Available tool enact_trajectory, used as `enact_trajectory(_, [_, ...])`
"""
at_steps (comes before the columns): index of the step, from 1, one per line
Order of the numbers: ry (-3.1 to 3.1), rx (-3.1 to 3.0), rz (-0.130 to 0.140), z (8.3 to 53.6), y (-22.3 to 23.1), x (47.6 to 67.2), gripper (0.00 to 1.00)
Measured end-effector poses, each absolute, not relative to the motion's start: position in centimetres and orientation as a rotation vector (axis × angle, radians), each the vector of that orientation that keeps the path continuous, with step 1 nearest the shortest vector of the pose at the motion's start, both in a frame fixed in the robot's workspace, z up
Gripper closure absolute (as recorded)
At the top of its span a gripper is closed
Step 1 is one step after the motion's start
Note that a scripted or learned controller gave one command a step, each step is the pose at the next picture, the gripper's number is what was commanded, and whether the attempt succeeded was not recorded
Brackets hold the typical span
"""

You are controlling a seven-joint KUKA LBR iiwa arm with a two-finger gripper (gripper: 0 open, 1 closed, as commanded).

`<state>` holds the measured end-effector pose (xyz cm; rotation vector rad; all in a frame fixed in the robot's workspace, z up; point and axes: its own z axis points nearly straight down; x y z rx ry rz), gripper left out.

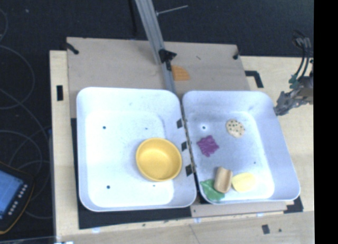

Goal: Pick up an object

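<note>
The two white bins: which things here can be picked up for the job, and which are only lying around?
For the job: yellow bowl, cookie, purple piece, tan cylinder, yellow block, green piece, gripper.

Lying about: metal pole, handheld screen, cables.

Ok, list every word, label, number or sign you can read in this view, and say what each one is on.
No readable text anywhere.
Handheld device at the lower left: its blue screen is lit, but anything on it is too small and blurred to read.
Orange patch on the board behind the bins: no lettering can be made out.
</note>
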<state>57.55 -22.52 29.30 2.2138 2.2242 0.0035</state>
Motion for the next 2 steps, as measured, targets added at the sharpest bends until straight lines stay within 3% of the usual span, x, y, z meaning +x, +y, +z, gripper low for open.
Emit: enact_trajectory(2, [2.228,2.214,0.001,28.1,-11.7,57.2,1.0])
